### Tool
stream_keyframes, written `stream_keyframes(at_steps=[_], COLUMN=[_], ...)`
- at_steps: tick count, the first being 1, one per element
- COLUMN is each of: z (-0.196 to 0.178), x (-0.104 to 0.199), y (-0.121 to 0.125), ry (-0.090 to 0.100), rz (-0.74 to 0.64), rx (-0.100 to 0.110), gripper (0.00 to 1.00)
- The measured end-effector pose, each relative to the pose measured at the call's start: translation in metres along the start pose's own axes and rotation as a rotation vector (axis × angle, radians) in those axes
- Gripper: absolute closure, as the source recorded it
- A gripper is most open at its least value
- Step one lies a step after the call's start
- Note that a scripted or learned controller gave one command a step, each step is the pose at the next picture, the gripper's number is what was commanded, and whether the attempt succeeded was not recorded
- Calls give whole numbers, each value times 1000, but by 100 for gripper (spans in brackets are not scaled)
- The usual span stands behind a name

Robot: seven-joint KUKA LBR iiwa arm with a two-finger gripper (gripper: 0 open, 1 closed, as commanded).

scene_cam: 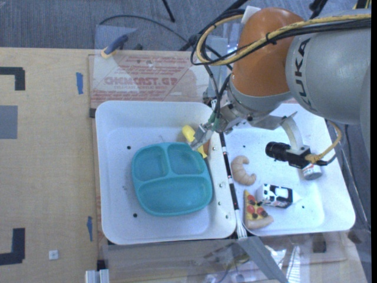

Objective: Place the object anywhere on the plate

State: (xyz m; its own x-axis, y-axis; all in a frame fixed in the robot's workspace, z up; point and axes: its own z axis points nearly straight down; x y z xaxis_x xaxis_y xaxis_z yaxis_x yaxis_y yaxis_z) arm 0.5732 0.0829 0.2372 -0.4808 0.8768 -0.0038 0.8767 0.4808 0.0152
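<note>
My claw hung over the left bin, at the teal plate's upper right rim. A yellow object sat against it; whether I gripped it, I could not tell. "UKA" showed on my arm.

I see my claw over the left bin, at the teal plate's upper right rim, beside a yellow object. The right bin holds a croissant, pizza slice and toy cow.
</note>
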Motion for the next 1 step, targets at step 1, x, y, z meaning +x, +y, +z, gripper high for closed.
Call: stream_keyframes(at_steps=[1], z=[-10], x=[-2], y=[1], ry=[-1], rz=[2], rx=[-5], gripper=[100])
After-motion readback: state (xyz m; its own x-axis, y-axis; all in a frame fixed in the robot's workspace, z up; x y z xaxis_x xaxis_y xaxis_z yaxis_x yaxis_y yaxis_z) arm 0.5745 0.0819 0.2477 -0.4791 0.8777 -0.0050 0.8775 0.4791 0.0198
